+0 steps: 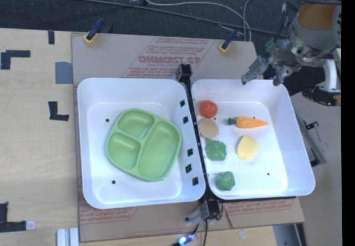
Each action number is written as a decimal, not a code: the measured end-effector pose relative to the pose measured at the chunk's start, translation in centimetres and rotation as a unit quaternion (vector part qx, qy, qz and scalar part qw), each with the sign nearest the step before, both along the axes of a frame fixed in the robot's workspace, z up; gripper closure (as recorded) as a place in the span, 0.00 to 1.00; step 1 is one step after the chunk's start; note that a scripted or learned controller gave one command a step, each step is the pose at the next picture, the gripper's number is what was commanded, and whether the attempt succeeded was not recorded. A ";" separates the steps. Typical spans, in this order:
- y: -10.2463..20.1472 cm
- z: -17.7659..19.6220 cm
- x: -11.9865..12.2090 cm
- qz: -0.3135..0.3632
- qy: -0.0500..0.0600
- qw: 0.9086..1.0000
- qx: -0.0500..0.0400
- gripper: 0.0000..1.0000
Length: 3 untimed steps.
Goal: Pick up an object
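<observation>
camera view showed the task barely begun: the two-finger gripper (265,74) at the end of the grey arm with its orange band (321,0) hung over the far right rim of the right shallow white bin (294,145), its two dark fingers spread apart with nothing between them, so no object had been picked up and the whole of the descent, closing and lift looked still to come. every candidate lay below and nearer the camera than the gripper, on the bin floor. the closest seemed to be the orange plastic toy carrot with a green stub (248,123), a little nearer the camera than the fingers and slightly to their left; its long axis ran almost straight across the view, green stub toward the left bin and pointed orange tip toward the right wall, roughly crosswise to the reach from the gripper. further left of the gripper sat the round red toy tomato (208,109), with the flat tan disc (209,129) touching it on the near side, and then the leafy dark green toy vegetable (216,150). the pale yellow lemon-shaped piece (247,147) lay just past the carrot from the gripper, and the small green lumpy piece (225,181) was the farthest away. the lime green compartment tray (144,144) sat in the left shallow white bin (89,128), well apart from the gripper.
</observation>
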<state>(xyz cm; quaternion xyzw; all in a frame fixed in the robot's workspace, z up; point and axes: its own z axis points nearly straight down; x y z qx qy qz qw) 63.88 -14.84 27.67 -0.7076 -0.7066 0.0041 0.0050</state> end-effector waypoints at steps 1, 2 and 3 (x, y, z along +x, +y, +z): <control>0.0 0.7 0.2 0.002 -0.006 1.000 -0.001 0.00; 0.3 -5.8 0.0 0.001 -0.002 1.000 -0.001 0.00; 0.5 -12.2 0.2 0.002 -0.002 1.000 -0.001 0.00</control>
